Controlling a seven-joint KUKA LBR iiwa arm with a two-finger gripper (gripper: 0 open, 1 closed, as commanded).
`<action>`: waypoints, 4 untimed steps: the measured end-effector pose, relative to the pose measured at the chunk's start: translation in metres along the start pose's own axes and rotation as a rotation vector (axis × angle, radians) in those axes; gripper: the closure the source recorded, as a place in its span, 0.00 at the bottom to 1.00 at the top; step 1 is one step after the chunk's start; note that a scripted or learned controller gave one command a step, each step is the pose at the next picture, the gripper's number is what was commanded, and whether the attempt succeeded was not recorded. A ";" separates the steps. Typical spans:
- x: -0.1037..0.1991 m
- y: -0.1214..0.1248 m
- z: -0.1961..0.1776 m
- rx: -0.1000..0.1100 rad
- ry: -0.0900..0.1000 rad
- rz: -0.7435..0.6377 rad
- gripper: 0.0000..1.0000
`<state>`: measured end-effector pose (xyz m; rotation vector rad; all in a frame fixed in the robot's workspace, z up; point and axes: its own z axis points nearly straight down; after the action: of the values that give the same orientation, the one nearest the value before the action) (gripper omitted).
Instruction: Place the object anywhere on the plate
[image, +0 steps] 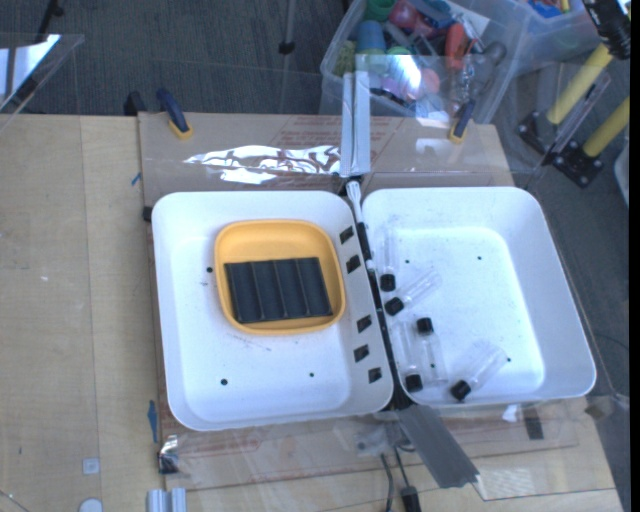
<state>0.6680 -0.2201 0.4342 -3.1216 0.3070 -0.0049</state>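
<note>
A yellow, rounded-square plate (232, 250) sits in the left white bin (190, 340), toward its back. A black ribbed rectangular object (278, 290) lies flat on the plate and covers most of its floor. In the right white bin (525, 270) lie several small clear vials with black caps, one (418, 287) near the left wall, one (430, 345) in the middle and one (475, 375) at the front.
A row of black tabs (360, 295) runs along the ridge between the two bins. Behind the bins are crumpled foil (270, 160), two blue clamps (176, 117) and a clear tub of colourful items (430, 50). Bare wooden bench (70, 300) spreads to the left.
</note>
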 end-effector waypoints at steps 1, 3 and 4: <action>-0.008 0.001 0.000 0.000 0.000 0.001 1.00; -0.017 0.003 0.000 0.001 -0.001 -0.001 1.00; -0.025 0.005 0.001 0.000 -0.004 -0.001 1.00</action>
<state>0.6421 -0.2201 0.4334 -3.1212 0.3048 0.0020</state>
